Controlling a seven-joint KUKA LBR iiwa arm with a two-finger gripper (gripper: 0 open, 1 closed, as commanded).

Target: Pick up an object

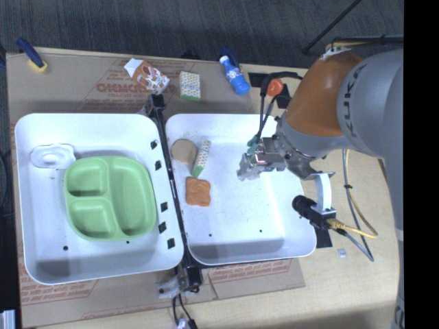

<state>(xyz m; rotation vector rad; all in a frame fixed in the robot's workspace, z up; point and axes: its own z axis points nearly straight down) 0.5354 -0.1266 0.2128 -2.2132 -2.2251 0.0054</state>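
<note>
Orange lump (199,192) lies in the right bin (233,251), near its left wall, with 2 more things just above it: a tan round piece (182,149) and a striped packet (202,157). Your gripper (248,168) hangs over the bin's middle with nothing in it; I cannot tell its grip. You are reaching now. Next, move left and go down.

So it's one fixed cam mounted above the bench, looking down at a bit of a slant. It frames both white bins side by side, left bin (27,204) and right bin (233,252), plus some dark floor along the top. The arm (343,108) comes in from the right and sits pretty close to the lens, looks huge.
</note>
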